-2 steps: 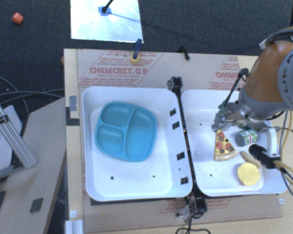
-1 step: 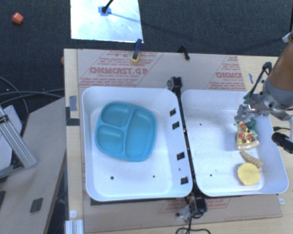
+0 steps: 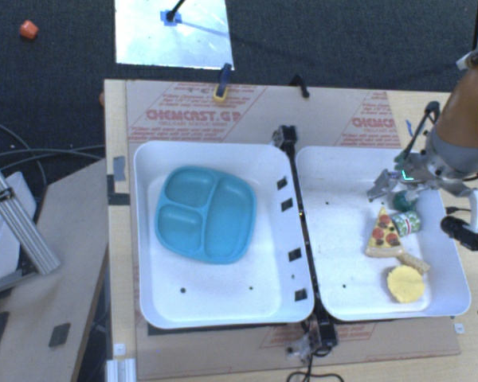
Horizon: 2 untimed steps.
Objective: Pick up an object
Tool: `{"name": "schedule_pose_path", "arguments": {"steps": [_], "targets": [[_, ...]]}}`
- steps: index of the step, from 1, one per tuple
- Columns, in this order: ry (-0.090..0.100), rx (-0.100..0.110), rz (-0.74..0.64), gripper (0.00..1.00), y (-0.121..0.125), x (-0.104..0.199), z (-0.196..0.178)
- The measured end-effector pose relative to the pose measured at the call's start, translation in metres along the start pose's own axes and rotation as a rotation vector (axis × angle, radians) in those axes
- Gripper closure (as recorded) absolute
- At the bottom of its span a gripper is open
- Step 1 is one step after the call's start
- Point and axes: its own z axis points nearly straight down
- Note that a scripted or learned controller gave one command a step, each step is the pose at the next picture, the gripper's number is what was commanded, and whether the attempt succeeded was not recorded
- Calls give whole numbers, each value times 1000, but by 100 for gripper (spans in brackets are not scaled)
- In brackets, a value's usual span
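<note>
1. Over the right bin [image 3: 334,297] we go: the gripper [image 3: 392,183] hangs low above its far right part, grey arm [image 3: 470,130] with the orange band reaching across that bin's right rim.
2. Claw state? Too blurred and dark to call; I cannot tell whether it is wide or narrow, and nothing shows between its tips.
3. Just below the gripper, inside the right bin, sits a small green can [image 3: 405,222], lying tilted.
4. Touching that can's left side, a toy pizza slice [image 3: 385,235], crust end pointing toward the bin's near right corner.
5. Nearer still to that corner, a round yellow piece [image 3: 405,284], just beside the slice's crust.
6. Left of the right bin, rim to rim, the left bin [image 3: 223,293] carries a blue divided plate [image 3: 206,214].
7. Under both bins, a brown cardboard sheet [image 3: 191,114] with red lettering; beyond it, dark carpet [image 3: 342,22], with a shiny square panel [image 3: 172,24] lying there.
</note>
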Motion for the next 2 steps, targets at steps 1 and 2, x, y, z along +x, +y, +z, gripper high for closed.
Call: {"name": "schedule_pose_path", "arguments": {"steps": [1, 2], "targets": [[2, 6, 7, 0, -66, -32, 16], [3, 5, 5, 0, -117, -27, 71]]}}
